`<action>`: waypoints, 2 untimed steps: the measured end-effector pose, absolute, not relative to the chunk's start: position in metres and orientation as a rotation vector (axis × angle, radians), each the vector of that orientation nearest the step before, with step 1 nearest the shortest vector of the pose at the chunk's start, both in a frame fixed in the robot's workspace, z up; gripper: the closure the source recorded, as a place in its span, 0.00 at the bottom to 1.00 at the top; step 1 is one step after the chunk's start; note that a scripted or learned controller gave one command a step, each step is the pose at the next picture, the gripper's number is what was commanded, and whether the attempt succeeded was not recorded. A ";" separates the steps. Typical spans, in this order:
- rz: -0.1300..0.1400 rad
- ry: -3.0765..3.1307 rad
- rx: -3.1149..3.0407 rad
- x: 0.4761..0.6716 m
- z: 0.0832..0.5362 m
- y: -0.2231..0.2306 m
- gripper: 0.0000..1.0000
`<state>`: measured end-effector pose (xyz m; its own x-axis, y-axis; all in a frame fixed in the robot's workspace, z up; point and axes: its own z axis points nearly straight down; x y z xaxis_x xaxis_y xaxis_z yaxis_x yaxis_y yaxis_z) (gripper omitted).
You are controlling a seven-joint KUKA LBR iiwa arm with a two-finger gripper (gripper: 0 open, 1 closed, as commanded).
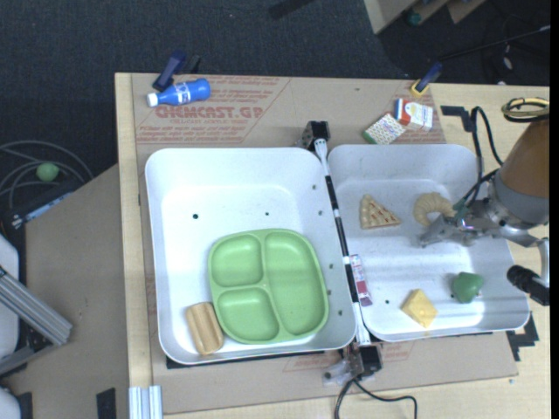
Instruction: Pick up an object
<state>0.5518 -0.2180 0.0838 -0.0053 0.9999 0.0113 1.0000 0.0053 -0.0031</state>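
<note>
Locate the claw (434,231) at the right of the frame, low over the right bin (489,319), at the end of the arm (524,182) that enters from the right edge. You cannot tell from this view whether it is wide or narrow, and nothing is visible between its tips.

The nearest candidate is the tan ring (433,206), just above and touching or nearly touching the claw tip in the picture. Treat it as the likely target. It has no long axis, so approach angle matters little.

Other items in the same bin:
- The wedge (377,212) lies left of the claw, near.
- The green piece (466,286) lies below and right.
- The yellow block (420,307) lies below, well apart.

Expect a short move toward the top of the frame.
</note>
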 end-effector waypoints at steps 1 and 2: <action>-0.005 -2.218 -2.211 0.487 0.084 -0.220 0.00; -0.003 -2.221 -2.220 0.488 0.094 -0.222 1.00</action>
